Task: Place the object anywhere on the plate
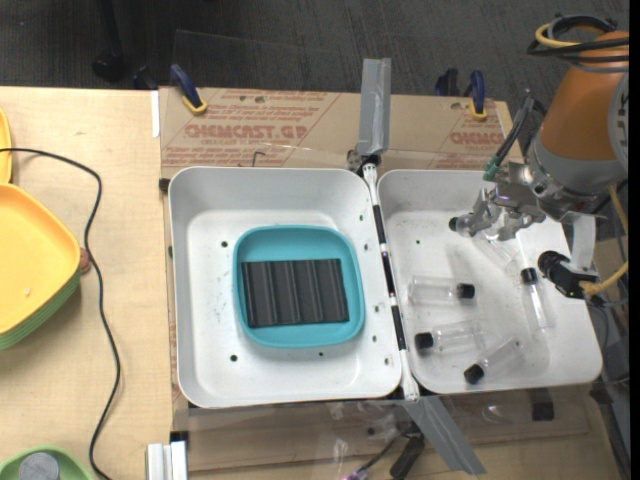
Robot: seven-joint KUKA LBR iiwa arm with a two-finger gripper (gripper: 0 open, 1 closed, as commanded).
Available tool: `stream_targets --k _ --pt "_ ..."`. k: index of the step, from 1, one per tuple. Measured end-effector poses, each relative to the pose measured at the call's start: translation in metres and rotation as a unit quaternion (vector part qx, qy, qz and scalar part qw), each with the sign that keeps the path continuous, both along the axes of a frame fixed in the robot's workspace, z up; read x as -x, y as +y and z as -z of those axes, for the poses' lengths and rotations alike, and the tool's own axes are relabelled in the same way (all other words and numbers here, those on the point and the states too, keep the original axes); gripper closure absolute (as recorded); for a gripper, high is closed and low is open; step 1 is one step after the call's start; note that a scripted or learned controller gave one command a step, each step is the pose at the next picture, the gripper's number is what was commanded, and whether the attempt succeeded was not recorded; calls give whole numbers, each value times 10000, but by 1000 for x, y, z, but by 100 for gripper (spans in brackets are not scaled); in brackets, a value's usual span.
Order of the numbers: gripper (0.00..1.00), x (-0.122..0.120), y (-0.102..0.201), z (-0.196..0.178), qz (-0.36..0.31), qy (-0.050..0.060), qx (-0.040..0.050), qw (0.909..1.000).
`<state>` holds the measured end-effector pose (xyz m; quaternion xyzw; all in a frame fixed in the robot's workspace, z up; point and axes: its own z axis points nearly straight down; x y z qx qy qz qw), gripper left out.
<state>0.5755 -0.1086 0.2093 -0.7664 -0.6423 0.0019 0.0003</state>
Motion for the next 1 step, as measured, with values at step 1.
stream_targets --k 1 --pt "0 0 0 0 0 0 0 10000"
